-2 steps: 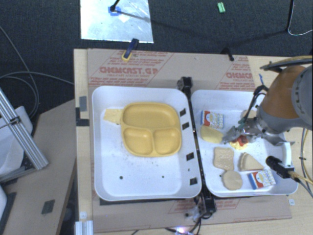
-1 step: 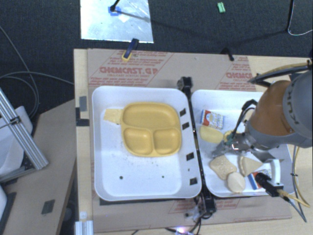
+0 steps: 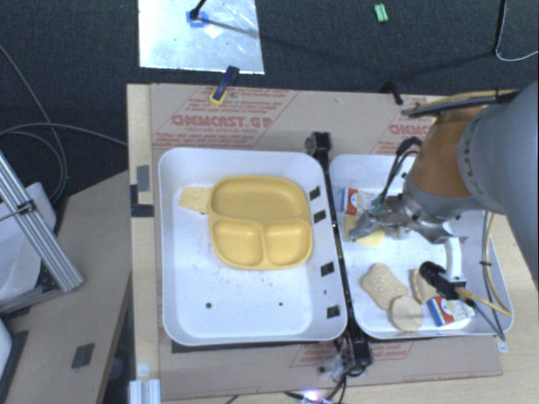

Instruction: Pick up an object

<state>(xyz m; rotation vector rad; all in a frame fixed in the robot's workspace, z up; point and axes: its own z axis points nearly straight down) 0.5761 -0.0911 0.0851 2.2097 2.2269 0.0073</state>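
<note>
My gripper is low in the right bin, near its left wall, with the grey arm and orange band reaching in from the right. It sits directly over a small yellow object, which is partly hidden under it. A small white carton with red and blue print lies just behind the gripper. Closer to the front lie a tan oval biscuit, a round pale biscuit, another tan piece and a red, white and blue packet.
The left bin holds a yellow divided plate with a pale yellow slice at its left. A black divider runs between the bins. Cables trail over the right bin's right side.
</note>
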